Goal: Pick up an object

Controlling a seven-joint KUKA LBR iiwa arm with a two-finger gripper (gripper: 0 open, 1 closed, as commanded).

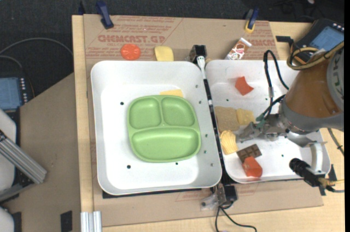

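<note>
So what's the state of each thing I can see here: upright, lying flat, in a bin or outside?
Green divided plate: right way up, in the left bin.
Red block: in the right bin, apart from the rest.
Yellow piece: in the right bin, by its left wall.
Orange disc: flat on the cardboard, outside the bins.
Gripper: low inside the right bin.

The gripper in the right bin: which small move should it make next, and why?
Probably a short descent. The gripper hovers low in the right bin, among a tan piece, a yellow piece and a brown block, with nothing visibly between its fingers.
</note>
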